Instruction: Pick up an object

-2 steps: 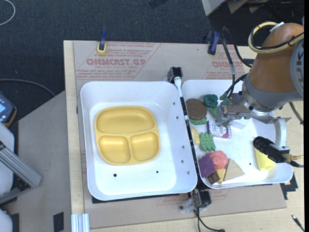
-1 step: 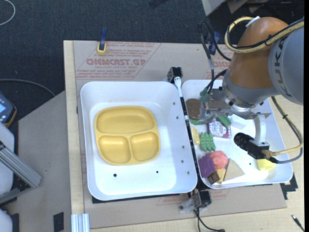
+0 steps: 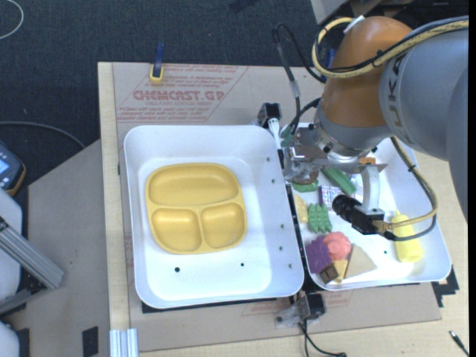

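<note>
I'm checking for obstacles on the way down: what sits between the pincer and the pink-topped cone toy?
In the camera view, the green studded block lies between the pincer and the pink-topped cone toy.

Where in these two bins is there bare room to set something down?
Left bin: bare floor on the near side of the yellow divided plate, and a strip between it and the right wall. Right bin is crowded: the gripper hangs over its left side by a green block, purple grapes and a pink toy.
</note>
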You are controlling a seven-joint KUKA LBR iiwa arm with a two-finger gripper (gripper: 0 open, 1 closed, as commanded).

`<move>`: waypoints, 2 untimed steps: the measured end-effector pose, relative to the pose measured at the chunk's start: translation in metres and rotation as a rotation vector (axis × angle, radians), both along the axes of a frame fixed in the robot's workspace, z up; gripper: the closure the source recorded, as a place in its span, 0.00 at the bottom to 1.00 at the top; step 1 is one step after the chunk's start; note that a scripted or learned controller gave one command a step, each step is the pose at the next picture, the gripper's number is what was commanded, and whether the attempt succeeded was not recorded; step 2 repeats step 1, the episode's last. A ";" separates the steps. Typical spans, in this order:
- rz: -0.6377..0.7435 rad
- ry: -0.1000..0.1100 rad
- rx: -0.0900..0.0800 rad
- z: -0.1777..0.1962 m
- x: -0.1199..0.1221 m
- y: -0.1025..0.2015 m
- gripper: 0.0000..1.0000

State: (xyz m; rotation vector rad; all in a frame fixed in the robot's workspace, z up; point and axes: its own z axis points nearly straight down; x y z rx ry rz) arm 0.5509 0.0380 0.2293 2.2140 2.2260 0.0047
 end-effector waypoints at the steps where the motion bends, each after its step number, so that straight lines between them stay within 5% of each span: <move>1: -0.001 0.000 0.000 0.006 0.010 0.030 1.00; 2: -0.001 0.000 0.000 0.006 0.010 0.030 1.00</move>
